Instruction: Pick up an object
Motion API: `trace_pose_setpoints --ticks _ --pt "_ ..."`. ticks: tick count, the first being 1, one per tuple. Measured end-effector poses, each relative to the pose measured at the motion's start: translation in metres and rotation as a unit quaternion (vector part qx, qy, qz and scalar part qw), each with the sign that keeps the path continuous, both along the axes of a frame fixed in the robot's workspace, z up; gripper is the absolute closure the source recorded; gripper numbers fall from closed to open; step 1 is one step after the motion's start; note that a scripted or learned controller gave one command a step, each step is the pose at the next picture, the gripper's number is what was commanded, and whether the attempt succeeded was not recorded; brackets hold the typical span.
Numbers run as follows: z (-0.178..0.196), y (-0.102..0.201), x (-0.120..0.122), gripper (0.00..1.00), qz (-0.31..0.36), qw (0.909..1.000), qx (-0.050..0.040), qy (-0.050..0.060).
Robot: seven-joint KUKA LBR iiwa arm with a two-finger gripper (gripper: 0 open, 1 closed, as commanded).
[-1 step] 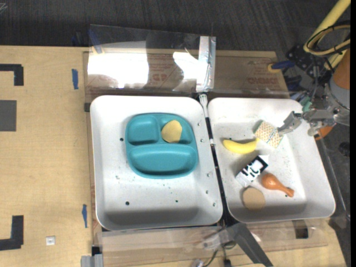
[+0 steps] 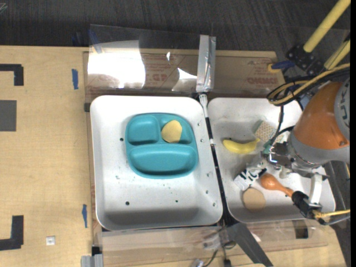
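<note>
Just left of the gripper (image 2: 276,159) lies a banana (image 2: 240,146).

Two bins side by side on the bench (image 2: 39,166). Left bin (image 2: 105,204): divided tray (image 2: 161,157) at its centre, a lemon-like fruit (image 2: 172,130) in the tray's rear right compartment. Right bin (image 2: 228,110): banana (image 2: 240,146) mid-left, sponge (image 2: 265,130) just behind and right of it, patterned item (image 2: 249,174) in front of the banana, egg-shaped object (image 2: 254,198) nearest the front edge, spoon-like utensil (image 2: 273,184) right of the patterned item. Arm (image 2: 322,127) over the right bin's right side.
</note>
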State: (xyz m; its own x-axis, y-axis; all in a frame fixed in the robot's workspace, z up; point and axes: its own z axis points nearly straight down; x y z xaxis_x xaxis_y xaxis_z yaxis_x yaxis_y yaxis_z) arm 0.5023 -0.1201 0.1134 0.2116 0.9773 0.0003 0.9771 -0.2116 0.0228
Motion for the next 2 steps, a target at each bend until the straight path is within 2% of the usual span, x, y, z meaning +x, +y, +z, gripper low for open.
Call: trace_pose_setpoints --ticks 1,2 --pt "0.071 0.051 -0.013 0.0 0.107 0.9942 0.0015 0.011" --pt "0.0 0.007 -0.016 0.0 0.084 0.9965 -0.0004 0.001"
